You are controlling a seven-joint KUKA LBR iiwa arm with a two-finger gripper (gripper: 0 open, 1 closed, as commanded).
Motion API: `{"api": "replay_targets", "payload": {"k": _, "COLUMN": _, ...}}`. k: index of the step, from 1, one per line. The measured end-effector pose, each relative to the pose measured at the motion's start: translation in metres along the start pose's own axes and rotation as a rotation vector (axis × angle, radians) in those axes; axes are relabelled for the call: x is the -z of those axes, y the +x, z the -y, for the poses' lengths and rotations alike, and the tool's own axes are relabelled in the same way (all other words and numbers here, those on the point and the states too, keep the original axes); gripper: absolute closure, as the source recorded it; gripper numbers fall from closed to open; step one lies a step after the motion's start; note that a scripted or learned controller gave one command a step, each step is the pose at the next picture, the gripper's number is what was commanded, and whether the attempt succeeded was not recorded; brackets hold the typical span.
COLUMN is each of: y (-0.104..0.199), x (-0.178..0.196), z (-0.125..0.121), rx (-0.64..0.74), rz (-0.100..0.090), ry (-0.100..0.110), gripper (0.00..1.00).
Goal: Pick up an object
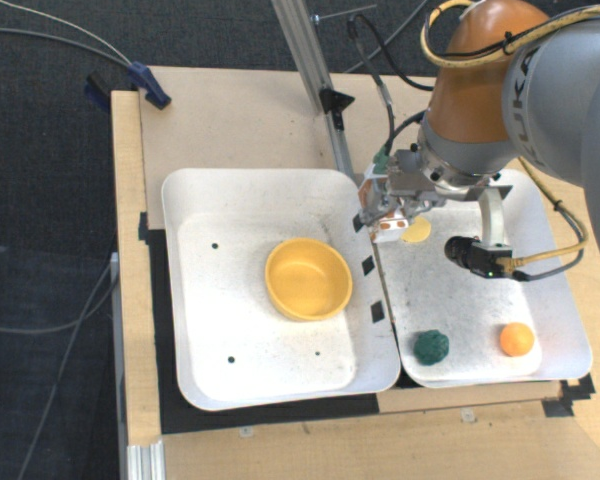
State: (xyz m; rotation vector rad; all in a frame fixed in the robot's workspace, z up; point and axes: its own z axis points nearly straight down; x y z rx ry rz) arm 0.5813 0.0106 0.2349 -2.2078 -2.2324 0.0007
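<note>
grey arm [570, 88], orange band [485, 38], yellow cable [450, 18].

The arm [540, 78] is running off the frame's right and top edges. A pale yellow object [417, 231] is peeking out just beside the gripper [385, 226], mostly hidden beneath it, its shape staying unclear.
</note>
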Motion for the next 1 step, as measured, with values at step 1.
{"api": "replay_targets", "payload": {"k": 1, "y": 0.0456, "x": 0.0085, "z": -0.0290, "rx": 0.000, "rz": 0.000, "ry": -0.001, "gripper": 1.00}}
